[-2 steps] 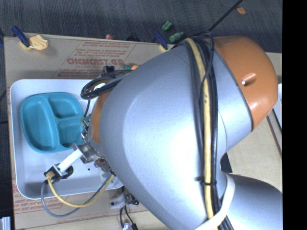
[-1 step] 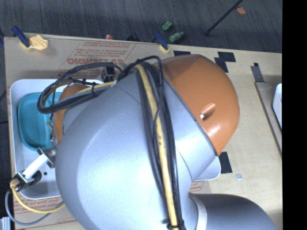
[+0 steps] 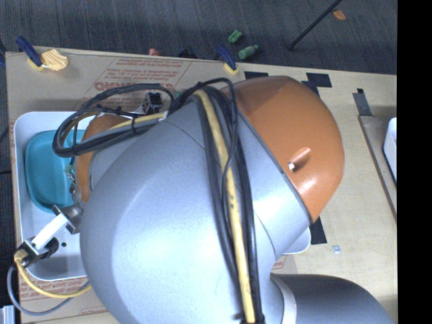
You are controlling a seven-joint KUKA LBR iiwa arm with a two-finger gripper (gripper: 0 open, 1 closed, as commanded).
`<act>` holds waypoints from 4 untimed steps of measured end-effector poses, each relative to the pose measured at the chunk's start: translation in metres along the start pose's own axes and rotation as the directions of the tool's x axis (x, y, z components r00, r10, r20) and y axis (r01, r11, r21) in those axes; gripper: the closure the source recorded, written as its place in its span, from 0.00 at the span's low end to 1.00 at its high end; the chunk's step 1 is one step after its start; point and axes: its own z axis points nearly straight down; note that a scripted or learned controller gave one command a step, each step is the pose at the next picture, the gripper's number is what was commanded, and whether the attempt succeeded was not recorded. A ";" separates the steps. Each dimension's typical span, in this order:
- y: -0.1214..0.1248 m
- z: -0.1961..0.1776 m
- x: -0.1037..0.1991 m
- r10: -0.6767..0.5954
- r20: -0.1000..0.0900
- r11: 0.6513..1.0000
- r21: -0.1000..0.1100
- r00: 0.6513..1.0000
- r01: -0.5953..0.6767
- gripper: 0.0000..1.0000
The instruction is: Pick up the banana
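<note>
The grey arm with its orange band covers most of the view and reaches down over the left bin. A teal object lies in that bin, partly under the arm. The arm's body hides the gripper end and the rest of the bin's contents.
Black and yellow cables run along the arm. A white connector piece hangs off the arm over the bin's lower left. The bin sits on brown cardboard. Blue clamps and small green bits lie at the back edge.
</note>
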 end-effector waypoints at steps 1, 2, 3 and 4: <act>0.042 -0.127 -0.024 -0.473 -0.007 0.881 -0.013 0.881 0.473 1.00; 0.105 -0.128 -0.062 -0.593 -0.004 0.805 -0.012 0.805 0.593 1.00; 0.060 -0.069 -0.034 -0.512 -0.005 0.859 -0.011 0.859 0.512 1.00; 0.061 -0.069 -0.034 -0.512 -0.005 0.859 -0.011 0.859 0.512 0.00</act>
